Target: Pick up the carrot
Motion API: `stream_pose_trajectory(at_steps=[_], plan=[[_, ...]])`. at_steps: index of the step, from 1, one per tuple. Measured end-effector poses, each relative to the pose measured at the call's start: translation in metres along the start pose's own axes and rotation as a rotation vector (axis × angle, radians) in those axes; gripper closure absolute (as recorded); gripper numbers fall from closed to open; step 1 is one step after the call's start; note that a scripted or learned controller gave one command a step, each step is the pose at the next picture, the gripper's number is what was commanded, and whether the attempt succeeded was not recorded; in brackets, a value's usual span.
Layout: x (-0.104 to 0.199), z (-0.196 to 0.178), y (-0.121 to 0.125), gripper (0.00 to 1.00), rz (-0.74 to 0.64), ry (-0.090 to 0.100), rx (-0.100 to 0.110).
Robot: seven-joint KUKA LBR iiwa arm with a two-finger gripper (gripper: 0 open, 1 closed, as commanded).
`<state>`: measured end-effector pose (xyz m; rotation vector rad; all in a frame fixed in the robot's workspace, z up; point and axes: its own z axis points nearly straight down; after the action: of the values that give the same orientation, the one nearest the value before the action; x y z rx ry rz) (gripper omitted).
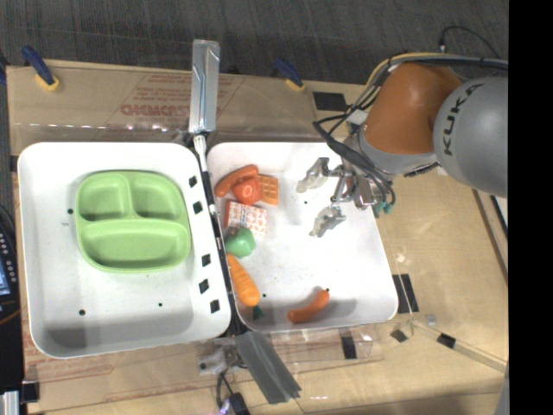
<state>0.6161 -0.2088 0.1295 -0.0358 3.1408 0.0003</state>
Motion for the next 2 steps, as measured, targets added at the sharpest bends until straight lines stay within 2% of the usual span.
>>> stream_pose_trajectory(at_steps=[1,2], plan=[[0.015,-0.006,0.001,0.0,-0.247,0.001,-0.001],[0.06,0.036,0.001,0.0,-0.654,0.002,-0.002]])
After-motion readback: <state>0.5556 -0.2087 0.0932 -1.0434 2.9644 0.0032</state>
